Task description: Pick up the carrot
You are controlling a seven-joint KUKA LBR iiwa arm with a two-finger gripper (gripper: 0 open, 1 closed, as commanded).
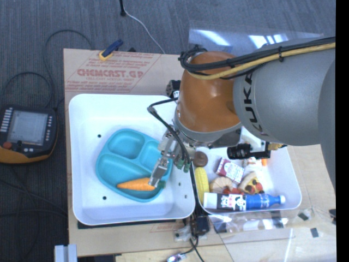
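Lying in one blue tray [122,157], one carrot [135,185] touches the gripper [158,177], finger state unclear.

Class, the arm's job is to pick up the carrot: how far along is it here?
Done: the gripper has reached the left bin and sits low at the thick end of the carrot. In hand: the approach or grasp, though a grip isn't visible. Left: the carrot lies flat in the blue tray, so closing and lifting remain.
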